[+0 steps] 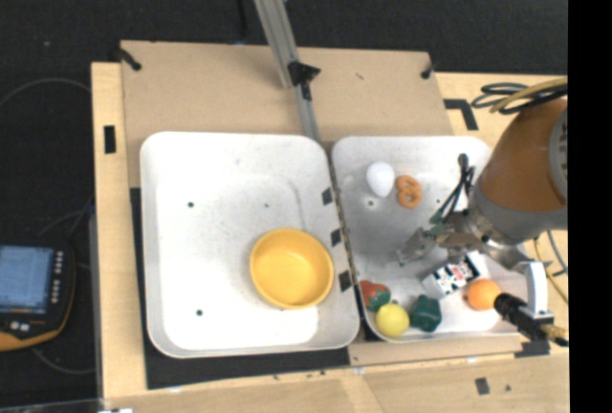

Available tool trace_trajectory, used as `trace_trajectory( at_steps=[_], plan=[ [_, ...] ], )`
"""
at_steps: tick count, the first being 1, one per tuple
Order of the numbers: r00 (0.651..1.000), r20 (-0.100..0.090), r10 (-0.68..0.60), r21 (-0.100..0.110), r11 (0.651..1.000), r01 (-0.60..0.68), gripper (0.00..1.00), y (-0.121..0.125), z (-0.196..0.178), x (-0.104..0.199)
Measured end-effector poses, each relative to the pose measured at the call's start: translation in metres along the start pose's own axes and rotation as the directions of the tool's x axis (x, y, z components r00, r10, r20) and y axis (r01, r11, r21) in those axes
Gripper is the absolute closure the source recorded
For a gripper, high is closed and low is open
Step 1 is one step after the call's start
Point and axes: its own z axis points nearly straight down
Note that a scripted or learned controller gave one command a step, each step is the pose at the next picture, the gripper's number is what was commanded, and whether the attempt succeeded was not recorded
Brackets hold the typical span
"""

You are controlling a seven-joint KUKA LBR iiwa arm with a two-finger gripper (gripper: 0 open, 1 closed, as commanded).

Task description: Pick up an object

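Observation:
My gripper [413, 249] hangs low over the middle of the right bin [382, 220], below the arm's orange band [521, 163]. Just right of it lies a black-and-white patterned box [448, 277], with an orange ball [482, 294] beside that. A white egg [381, 178] and an orange ring-shaped piece [409, 191] lie toward the bin's far side, above the gripper. Along the near edge sit a red-and-green piece [374, 293], a yellow ball [391, 318] and a dark green piece [426, 313]. I see nothing held in the gripper.
A yellow bowl [291, 267] sits in the left bin [220, 201] near its right wall. A slanted metal rail [277, 19] runs down to the divide between the bins. A handheld pendant [33, 292] lies off the bench at the left.

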Motion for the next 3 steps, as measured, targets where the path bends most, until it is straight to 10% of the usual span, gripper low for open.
trace_trajectory(
  at_steps=[1, 2, 3],
  plan=[
    [1.000, 0.000, 0.000, 0.001, 1.000, 0.000, 0.00, -0.001, 0.053, -0.001],
    [1.000, 0.000, 0.005, -0.009, 1.000, -0.005, 1.00, 0.002, 0.039, -0.001],
    [1.000, 0.001, -0.003, -0.010, 1.000, 0.003, 1.00, -0.001, -0.005, -0.002]
  ],
)
